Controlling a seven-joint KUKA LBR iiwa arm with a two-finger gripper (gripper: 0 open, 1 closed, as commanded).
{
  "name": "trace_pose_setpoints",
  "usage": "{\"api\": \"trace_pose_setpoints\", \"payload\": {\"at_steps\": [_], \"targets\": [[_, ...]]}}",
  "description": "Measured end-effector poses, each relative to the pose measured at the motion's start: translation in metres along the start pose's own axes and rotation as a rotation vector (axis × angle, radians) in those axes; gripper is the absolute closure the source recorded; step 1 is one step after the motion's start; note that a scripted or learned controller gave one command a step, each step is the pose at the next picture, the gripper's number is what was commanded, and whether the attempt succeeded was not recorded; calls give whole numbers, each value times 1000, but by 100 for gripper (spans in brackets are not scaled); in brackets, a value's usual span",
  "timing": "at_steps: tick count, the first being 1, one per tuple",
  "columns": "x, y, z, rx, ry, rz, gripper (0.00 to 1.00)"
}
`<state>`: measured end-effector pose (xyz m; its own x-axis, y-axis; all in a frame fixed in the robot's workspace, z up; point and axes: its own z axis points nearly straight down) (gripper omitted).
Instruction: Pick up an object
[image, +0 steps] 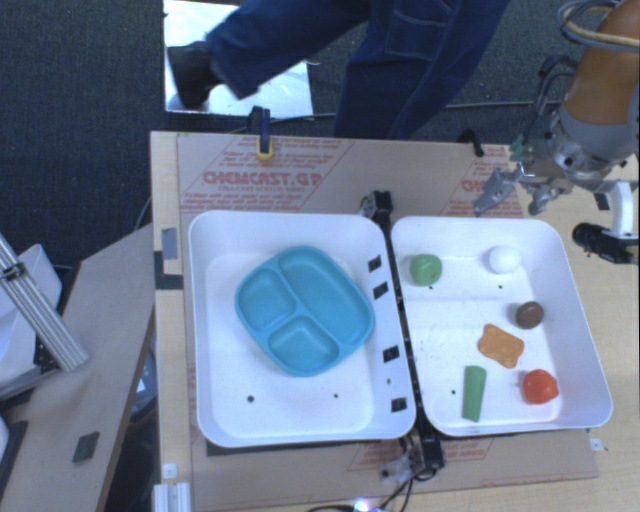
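We count six items in right bin (575, 300): green ball (426, 268), white ball (503, 259), brown ball (529, 315), orange piece (500, 345), green stick (473, 392), red piece (539, 386). One blue tray (303, 310), left bin (215, 300). Gripper (512, 190) upper right, fingers spread, holding nothing.

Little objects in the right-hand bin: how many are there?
6. A green ball and white ball along the far side, a brown ball and orange piece mid-right, a green stick and red ball nearest. None look hidden.
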<state>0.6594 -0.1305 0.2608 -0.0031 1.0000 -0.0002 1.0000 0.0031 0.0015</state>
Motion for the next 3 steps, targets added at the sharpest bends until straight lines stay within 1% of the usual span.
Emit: {"api": "trace_pose_setpoints", "payload": {"at_steps": [1,2,3], "targets": [[10,-3,55,3,0,-2,0],[11,-1,97,2,0,-3,0],[18,-2,145,-14,-3,-2,0]]}}
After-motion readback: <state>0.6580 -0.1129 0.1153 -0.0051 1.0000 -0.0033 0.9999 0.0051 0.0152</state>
